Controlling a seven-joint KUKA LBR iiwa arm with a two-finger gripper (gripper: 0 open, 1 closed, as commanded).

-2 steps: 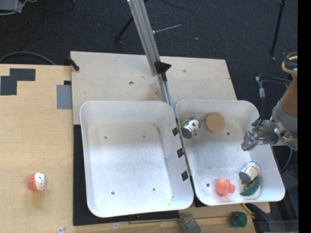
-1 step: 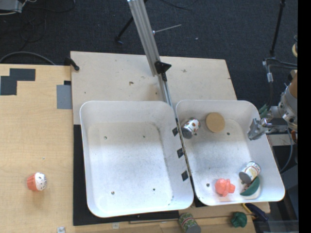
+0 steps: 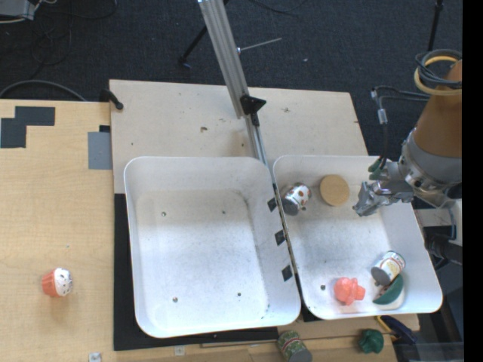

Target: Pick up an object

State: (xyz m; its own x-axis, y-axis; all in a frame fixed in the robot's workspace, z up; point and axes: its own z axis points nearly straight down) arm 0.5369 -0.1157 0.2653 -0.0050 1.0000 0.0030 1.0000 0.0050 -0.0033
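In right bin [image 3: 423, 247]: tan round disc [image 3: 333, 189], perhaps cork; hand [image 3: 367, 202] beside, grip unclear.

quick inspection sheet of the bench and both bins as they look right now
surface: pale board bearing left bin and right bin, side by side
job's things: in the right bin, round tan disc, small shiny object, pink object, can beside a green object
clutter: orange-white toy on the wooden table at left; two green items below the right bin
grippers: gripper low over the right bin, right of the disc, holding nothing seen
cables: black cables on the floor
surroundings: dark carpet, slanted metal rail
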